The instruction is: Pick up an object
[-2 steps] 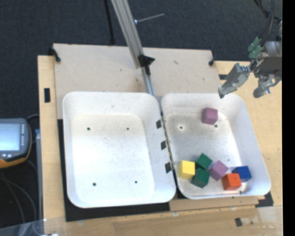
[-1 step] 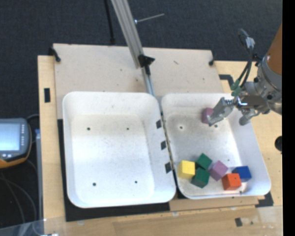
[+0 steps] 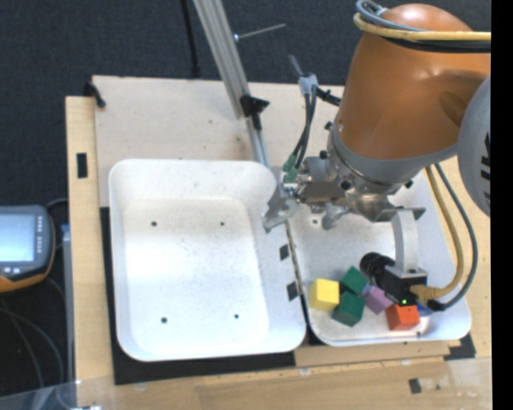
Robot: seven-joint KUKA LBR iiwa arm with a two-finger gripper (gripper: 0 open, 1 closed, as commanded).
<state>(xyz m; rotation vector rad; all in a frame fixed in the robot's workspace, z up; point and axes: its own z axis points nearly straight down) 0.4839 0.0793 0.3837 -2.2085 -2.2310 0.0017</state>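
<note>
Approach step: tool (image 3: 303, 203) over right bin (image 3: 342, 237), grip state can't tell. Next: descend onto yellow cube (image 3: 326, 293) (blocks crowded).

A pale wooden bench (image 3: 167, 118) (seen from above) carries two shallow white bins. The left bin (image 3: 197, 259) touches the right bin (image 3: 325, 254).

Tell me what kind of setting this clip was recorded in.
Most likely a robotics lab bench set up for grasping trials: a robot arm over two white bins, small coloured blocks in the right one, and an aluminium rail bolted to the wooden bench.
</note>
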